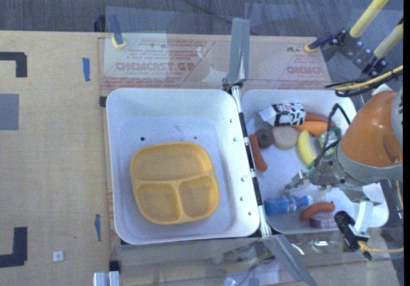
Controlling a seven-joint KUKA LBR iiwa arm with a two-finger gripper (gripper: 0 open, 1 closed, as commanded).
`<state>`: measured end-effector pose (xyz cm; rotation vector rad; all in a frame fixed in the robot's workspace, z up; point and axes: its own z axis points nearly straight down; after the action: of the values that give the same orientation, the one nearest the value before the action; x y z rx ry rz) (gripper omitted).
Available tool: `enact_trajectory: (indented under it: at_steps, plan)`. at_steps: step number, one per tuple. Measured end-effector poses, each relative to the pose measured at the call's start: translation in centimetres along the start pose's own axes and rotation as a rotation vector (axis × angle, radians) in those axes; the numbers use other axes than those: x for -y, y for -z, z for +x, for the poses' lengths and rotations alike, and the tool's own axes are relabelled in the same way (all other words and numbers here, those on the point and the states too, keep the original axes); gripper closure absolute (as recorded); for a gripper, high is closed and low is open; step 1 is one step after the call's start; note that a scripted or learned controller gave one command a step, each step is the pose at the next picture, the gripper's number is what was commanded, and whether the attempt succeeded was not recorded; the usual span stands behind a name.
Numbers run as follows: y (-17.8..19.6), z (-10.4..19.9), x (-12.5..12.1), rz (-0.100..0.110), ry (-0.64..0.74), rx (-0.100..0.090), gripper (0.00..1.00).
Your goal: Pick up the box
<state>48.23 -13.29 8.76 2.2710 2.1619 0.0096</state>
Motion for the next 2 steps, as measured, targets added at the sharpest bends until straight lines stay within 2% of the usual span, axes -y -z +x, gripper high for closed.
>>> enact_trajectory:
  at_steps: [1,2]
  plan:
    - [1.1,3.3,-12.8,0.007,-0.09,0.001,0.0]
    - [13.0,-5.4,-0.1,0.009,-0.202,0.001,0.0]
